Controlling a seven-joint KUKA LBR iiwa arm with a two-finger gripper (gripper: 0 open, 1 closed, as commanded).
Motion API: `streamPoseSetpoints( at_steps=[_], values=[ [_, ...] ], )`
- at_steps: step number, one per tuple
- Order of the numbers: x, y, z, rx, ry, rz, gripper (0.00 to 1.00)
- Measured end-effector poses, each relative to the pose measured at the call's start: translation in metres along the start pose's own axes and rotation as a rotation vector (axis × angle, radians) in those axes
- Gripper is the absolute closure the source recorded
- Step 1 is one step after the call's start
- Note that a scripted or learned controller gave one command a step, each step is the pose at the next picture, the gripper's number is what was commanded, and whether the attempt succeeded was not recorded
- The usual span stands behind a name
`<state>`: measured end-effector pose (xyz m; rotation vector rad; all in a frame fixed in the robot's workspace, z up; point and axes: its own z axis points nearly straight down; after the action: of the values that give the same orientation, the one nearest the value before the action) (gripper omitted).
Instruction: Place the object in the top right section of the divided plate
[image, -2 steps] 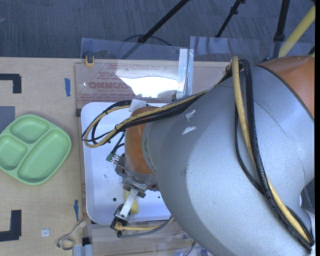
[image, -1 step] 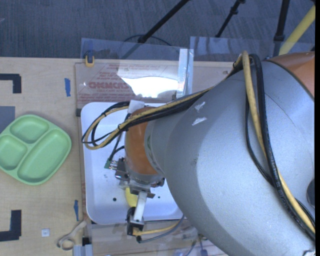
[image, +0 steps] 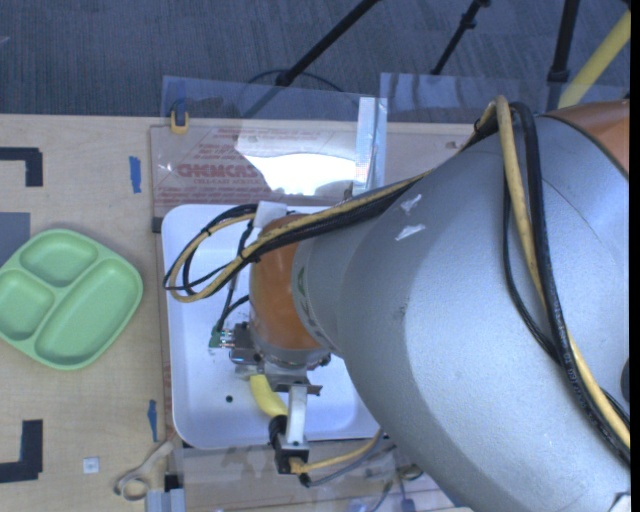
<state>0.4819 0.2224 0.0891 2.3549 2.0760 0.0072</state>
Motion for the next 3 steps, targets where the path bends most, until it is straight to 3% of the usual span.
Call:
streamPoseSetpoints(
  at_steps=[1,2,3],
  values=[
    [0.002,-0.004,-0.024,0.006,-0.004,0.45,1.0],
    [0.002,-0.002,0.0,0.006,0.001,0.254,1.0],
    [0.001,-0.001,0.0,0.003,0.0,0.009,1.0]
  ],
)
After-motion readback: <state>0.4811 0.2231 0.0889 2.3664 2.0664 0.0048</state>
